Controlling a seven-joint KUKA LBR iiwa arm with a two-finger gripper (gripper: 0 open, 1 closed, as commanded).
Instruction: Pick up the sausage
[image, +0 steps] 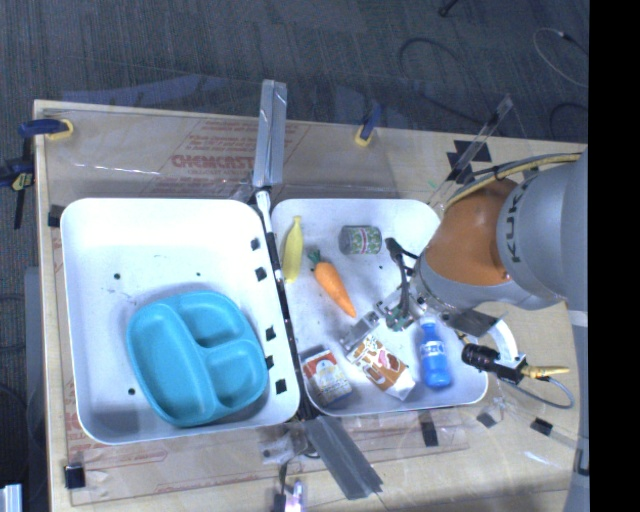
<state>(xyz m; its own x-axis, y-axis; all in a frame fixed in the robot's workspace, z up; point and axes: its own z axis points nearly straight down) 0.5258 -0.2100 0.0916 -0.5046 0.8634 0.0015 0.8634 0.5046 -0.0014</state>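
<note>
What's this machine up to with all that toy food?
A grey and orange robot arm reaches into the right bin, its gripper low among a carrot, a banana, a can, a blue bottle and some small cartons. It is meant to pick up a sausage, but I can't make one out. The left bin holds a blue divided tray.

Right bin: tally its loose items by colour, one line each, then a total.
Yellow: 1, the banana
Orange: 1, the carrot
Green-grey: 1, the can
Blue: 1, the bottle
Brown and white: 2, the packet and the small carton
Total: 6
</note>
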